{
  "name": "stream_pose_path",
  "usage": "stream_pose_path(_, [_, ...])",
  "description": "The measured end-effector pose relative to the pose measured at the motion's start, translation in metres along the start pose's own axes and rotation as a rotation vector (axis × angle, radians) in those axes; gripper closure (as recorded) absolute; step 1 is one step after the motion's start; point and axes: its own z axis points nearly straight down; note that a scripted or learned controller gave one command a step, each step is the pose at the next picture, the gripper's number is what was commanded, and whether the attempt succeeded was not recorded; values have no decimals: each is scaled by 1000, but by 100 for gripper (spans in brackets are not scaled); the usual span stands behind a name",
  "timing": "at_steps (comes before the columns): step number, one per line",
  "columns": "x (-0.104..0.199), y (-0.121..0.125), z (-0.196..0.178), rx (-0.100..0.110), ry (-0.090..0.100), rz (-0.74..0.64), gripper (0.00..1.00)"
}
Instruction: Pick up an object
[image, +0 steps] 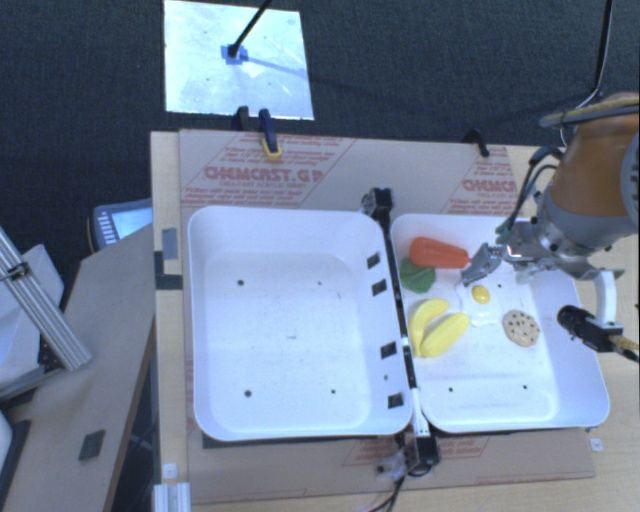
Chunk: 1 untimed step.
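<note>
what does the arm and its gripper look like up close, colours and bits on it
The arm enters from the view's right as a thick rounded body, orange-brown on top and grey below. Black cables loop beside it near the wrist. The gripper is a small metallic grey assembly with a silvery sheen. A white curved bracket and a black cylindrical part hang beneath the wrist.

The arm (590, 170) is a chunky rounded thing, orange band up top with a grey section under it. Thin black cables loop along its side, and the metal pincer (487, 262) looks silvery grey
</note>
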Motion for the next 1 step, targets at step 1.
stream_pose_path(1, [52,64,-48,-10,0,-8,0])
